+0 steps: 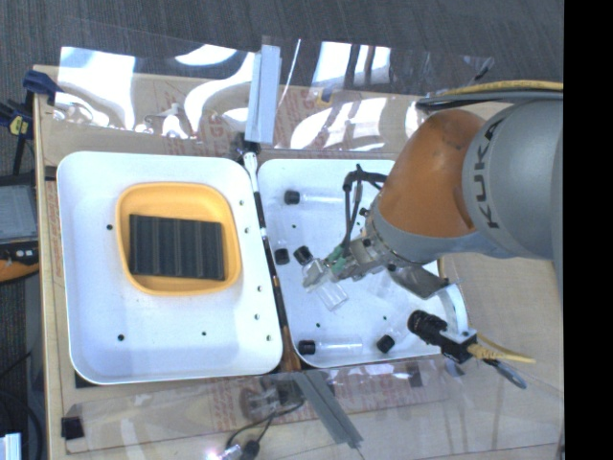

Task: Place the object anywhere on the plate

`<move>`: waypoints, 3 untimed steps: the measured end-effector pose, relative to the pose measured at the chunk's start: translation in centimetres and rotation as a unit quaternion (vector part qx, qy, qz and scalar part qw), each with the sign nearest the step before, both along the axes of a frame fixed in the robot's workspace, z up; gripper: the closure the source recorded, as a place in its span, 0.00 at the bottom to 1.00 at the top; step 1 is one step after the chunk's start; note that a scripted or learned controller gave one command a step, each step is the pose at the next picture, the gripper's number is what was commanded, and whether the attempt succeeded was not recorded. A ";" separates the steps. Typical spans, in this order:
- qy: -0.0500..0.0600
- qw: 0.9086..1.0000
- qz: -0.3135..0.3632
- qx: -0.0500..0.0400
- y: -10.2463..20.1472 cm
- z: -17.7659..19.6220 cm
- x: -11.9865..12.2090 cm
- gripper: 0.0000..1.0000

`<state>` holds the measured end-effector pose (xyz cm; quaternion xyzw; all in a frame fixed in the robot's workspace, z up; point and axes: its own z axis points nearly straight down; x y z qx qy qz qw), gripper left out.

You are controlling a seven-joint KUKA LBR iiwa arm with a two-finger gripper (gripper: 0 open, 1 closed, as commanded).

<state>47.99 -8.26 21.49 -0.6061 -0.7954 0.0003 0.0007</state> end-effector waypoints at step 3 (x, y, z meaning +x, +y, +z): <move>0.001 0.997 0.080 0.000 5.7 -2.4 7.3 0.00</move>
